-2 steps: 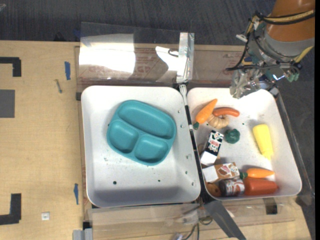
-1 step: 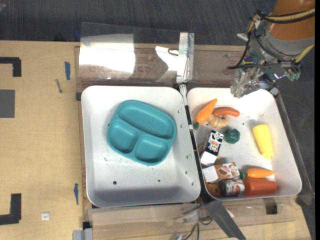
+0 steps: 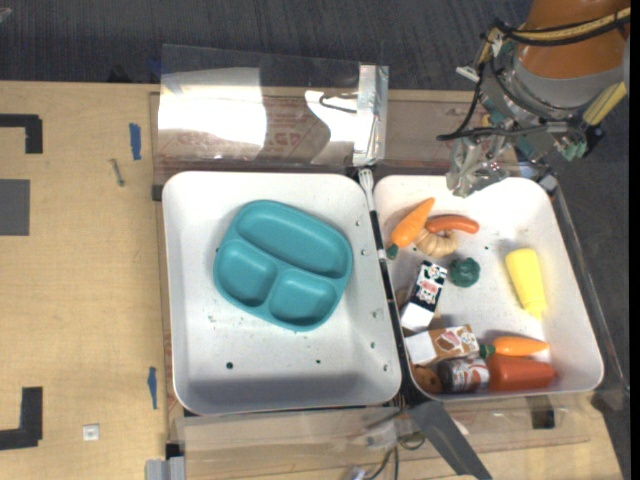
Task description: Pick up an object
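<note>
1. Several candidates lie in the right bin (image 3: 570, 230): a carrot (image 3: 411, 223) at about ten o'clock of that bin, a tan lump (image 3: 437, 247) with a red sausage-like piece (image 3: 452, 224) just beside it, a dark green ball (image 3: 463, 272), a yellow piece (image 3: 526, 279) at three o'clock, a small printed card (image 3: 430, 284), and a crowded heap at six o'clock with a box (image 3: 452, 343), a dark jar (image 3: 462, 375) and a red-orange bottle (image 3: 519, 370).
2. Judged from the layout, the yellow piece is the easiest target: it lies apart from its neighbours, with bare bin floor on both long sides. The carrot touches the tan lump and sits near the dividing wall, so it is harder.
3. To do the step well, the descent should be centred over the chosen thing, the jaws set across its short axis, and the close held off until both fingers are below its top.
4. The heap at six o'clock is best avoided; its things touch and overlap.
5. The claw (image 3: 474, 173) hangs over the bin's far rim at about twelve o'clock, clear of every object and touching none.
6. Whether its fingers are apart or together I cannot tell; cables and brackets clutter that spot. Nothing is visible between them.
7. The left bin (image 3: 190, 268) on the counter (image 3: 80, 268) holds a teal divided tray (image 3: 284, 263), well apart from the claw.
</note>
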